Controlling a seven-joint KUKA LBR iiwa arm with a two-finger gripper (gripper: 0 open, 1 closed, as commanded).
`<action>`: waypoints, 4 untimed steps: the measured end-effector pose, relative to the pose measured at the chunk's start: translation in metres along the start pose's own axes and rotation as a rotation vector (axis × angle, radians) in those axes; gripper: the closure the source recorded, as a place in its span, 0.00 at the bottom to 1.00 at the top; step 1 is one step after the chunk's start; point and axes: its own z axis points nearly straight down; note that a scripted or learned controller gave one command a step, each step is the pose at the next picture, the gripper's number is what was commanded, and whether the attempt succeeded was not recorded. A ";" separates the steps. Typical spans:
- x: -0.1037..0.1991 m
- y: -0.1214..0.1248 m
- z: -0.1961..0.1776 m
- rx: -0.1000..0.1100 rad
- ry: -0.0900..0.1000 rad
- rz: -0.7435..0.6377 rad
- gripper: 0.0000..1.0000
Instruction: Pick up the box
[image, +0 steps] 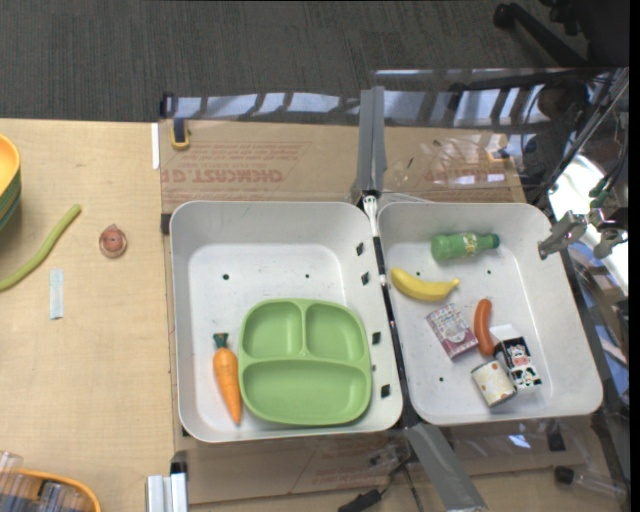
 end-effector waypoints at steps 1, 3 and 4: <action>0.037 -0.013 0.101 0.000 0.000 -0.070 0.00; 0.099 -0.030 0.189 -0.001 0.001 -0.180 0.00; 0.098 -0.030 0.180 -0.001 0.000 -0.176 1.00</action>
